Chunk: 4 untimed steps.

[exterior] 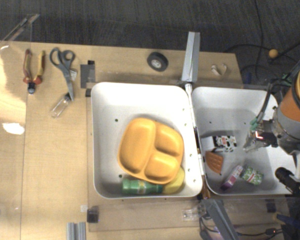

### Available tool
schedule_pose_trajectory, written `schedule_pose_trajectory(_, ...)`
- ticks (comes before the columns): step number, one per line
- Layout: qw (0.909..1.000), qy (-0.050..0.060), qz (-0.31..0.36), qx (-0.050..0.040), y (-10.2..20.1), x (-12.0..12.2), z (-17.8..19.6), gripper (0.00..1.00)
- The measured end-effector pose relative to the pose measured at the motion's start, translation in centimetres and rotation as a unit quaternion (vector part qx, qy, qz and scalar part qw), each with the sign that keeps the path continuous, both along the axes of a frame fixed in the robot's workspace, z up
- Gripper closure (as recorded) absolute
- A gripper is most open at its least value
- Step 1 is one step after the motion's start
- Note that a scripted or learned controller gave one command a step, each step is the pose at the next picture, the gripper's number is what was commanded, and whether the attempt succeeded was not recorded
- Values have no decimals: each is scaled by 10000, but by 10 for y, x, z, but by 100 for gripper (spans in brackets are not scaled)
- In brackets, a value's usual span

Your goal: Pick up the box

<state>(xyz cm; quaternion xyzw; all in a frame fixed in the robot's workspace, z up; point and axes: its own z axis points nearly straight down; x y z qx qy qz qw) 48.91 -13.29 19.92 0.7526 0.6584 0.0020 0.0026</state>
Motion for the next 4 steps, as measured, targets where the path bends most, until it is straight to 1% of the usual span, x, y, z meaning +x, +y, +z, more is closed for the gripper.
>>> schedule_pose_trajectory(1,9745,-6,2245,-14,55,0,27,100)
schedule_pose_trajectory(2,9994,19,350,3,89,35,-16,100)
schedule_pose_trajectory(3,9949,15,1009,0,39,1,-67,100)
schedule_pose_trajectory(4,9655,-5,2603,-15,42,0,5,100)
